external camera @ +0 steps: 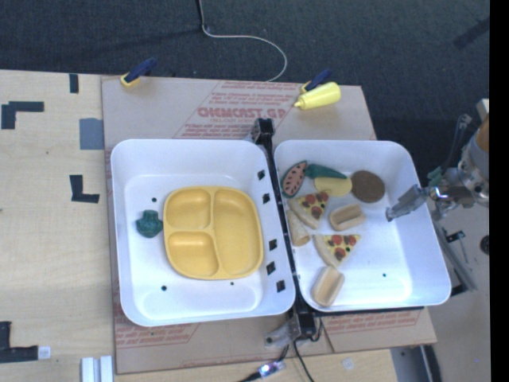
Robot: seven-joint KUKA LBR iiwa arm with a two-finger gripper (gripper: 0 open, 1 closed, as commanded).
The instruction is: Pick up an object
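Glossy yellow compartment plate [213,232], flat toy pizza wedge [339,247], metal gripper [406,203] state unclear

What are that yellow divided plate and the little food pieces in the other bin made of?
The yellow plate looks like moulded plastic: one even colour, smooth rounded compartments, a soft sheen. The pizza slice, watermelon slice and brown round piece look like toy food, probably plastic or rubber, with flat solid colours and simplified shapes. Which of the two, the view cannot settle.
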